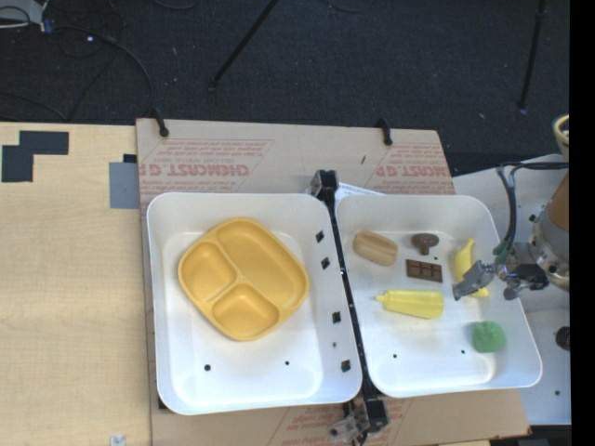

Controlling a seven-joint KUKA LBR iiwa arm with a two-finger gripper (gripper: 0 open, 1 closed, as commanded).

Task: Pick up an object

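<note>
Camera view has my gripper (491,281) low over the right side of the right bin (507,379), fingers spread apart with nothing between them, one tip beside the near end of the banana (464,258). That banana is the thing closest to me: a small yellow toy lying along the bin's right side, just right of the chocolate bar (424,270) and far of the green ball (488,336). I judge it to be light, hollow plastic, stiff and smooth, so it may slide or roll when touched; its curve means a grip across the thick middle should hold better than one at a tapering tip. Left of me lies the yellow squeeze bottle (410,303), longer and probably just as slick, best taken across its body. The bread roll (375,247) and brown mushroom (425,242) sit farther away toward the far left of this bin. A yellow divided plate (243,277) rests in the left bin (186,379), too wide and flat for my fingers.
</note>
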